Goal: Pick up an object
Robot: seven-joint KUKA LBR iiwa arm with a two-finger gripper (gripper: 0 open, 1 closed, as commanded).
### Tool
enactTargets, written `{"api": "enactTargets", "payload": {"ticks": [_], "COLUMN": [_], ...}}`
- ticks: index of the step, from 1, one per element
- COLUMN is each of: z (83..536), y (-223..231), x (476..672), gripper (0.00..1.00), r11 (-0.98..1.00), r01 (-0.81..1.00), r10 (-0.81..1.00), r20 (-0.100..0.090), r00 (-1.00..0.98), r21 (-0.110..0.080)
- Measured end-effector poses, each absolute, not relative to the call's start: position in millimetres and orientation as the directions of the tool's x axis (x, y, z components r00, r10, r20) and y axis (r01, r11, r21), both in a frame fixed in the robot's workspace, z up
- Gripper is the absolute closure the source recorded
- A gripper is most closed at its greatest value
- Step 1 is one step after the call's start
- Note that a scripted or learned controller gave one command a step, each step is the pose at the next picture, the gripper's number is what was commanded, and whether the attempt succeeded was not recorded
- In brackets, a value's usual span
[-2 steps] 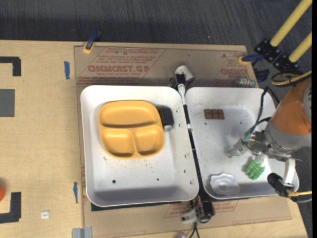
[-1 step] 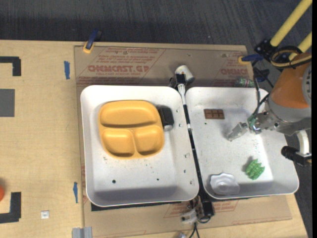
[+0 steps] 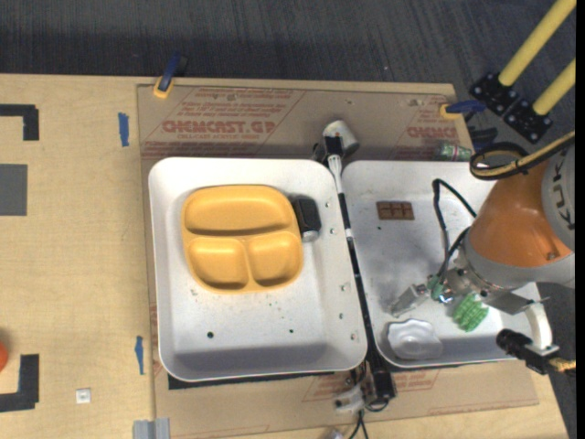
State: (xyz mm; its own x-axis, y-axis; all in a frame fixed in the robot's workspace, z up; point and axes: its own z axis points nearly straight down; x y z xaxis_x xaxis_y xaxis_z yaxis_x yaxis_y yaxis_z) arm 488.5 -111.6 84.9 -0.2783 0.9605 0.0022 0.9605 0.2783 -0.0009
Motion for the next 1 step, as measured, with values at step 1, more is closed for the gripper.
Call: {"api": "enactTargets", "payload": {"ticks": [1], "z": [133.2], "y": [-160.7], "x": [479.7], "gripper": [0.00], "r11": [-0.092], "r01": [0.996], "r10": [0.996], "r20": [-0.001], "r00": [0.092], "r21": [0.002]}}
